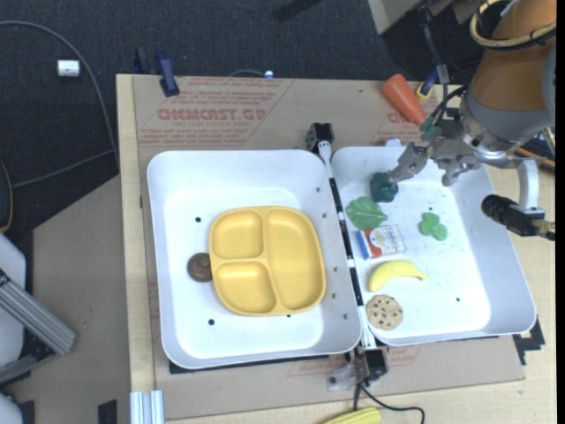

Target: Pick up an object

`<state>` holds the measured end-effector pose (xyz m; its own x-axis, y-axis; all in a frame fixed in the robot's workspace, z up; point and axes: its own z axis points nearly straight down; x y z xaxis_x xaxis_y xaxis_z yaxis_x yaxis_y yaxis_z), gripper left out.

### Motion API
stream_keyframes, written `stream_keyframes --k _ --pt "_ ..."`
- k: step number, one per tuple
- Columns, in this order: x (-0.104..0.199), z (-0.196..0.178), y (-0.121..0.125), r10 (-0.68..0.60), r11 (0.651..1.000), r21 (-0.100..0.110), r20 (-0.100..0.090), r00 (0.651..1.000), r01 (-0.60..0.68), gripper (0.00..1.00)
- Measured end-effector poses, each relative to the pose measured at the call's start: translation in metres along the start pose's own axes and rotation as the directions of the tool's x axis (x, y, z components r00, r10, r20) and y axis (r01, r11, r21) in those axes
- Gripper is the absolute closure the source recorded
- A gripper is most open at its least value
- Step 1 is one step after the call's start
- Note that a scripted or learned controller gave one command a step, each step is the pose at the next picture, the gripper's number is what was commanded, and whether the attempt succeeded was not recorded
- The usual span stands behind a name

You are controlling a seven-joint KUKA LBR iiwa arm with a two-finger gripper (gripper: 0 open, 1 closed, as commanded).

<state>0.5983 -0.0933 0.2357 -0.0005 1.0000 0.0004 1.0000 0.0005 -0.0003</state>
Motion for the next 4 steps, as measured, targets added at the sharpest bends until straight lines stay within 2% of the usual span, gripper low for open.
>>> stream_keyframes --k 1,2,3,4 --pt "-0.009 0.101 0.050 0.000 1.000 0.003 0.000 1.000 0.000 0.00" --pt "0.001 0.151 0.048 0.000 1.000 0.000 0.000 1.000 0.000 0.00" --pt "-0.005 0.151 0.069 -0.001 1.000 -0.003 0.001 1.000 0.001 0.00" --pt "-0.005 0.140 0.070 -0.002 1.000 -0.006 0.001 1.000 0.002 1.00"
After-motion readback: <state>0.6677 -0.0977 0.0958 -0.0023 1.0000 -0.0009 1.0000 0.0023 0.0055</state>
